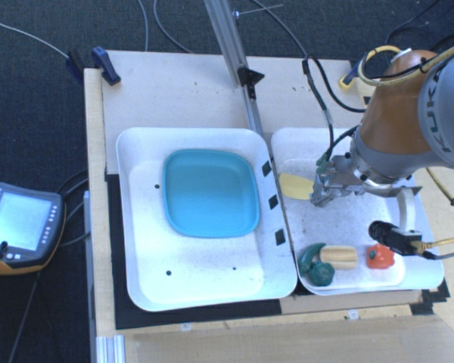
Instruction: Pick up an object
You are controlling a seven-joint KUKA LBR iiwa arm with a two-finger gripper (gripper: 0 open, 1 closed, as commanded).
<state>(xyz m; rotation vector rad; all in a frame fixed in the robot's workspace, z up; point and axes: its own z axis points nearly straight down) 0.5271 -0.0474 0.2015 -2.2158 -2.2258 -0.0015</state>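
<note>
One fixed overhead camera, slanted down on both white bins, arm from the right.

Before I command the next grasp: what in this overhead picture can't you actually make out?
- Hand, camera view: too small and dark against the wrist to tell how it stands.
- Pale yellow flat object: its right end runs under the hand, so shape and contact are unclear.
- Right shallow white bin: its far right part is covered by the grey and orange arm.
- Dark green lumpy toy: too small to identify.
</note>
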